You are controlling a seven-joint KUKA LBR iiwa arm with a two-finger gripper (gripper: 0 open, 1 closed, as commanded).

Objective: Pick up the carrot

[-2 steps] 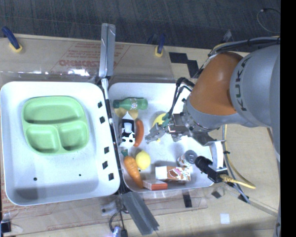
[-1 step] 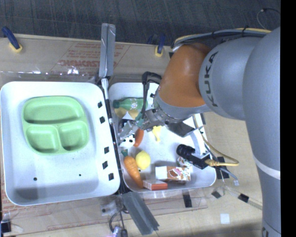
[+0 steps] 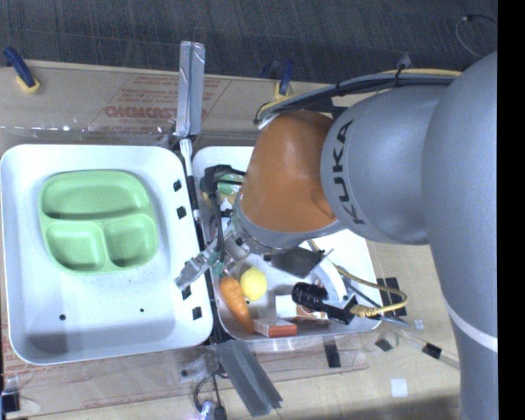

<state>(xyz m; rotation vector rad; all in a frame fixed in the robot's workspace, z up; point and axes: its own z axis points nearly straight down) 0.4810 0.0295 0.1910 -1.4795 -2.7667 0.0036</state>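
The carrot lies in the right bin near its front left corner, orange and pointing toward the front rim. A yellow lemon touches its right side. My gripper hangs just above and to the left of the carrot, close to the wall between the two bins. The arm's orange band and grey body cover most of the right bin. Nothing can be seen held in the gripper.
A red-orange block lies at the right bin's front rim, beside the carrot's tip. A bit of something green peeks out at the back under the arm. The left bin holds a green divided plate.
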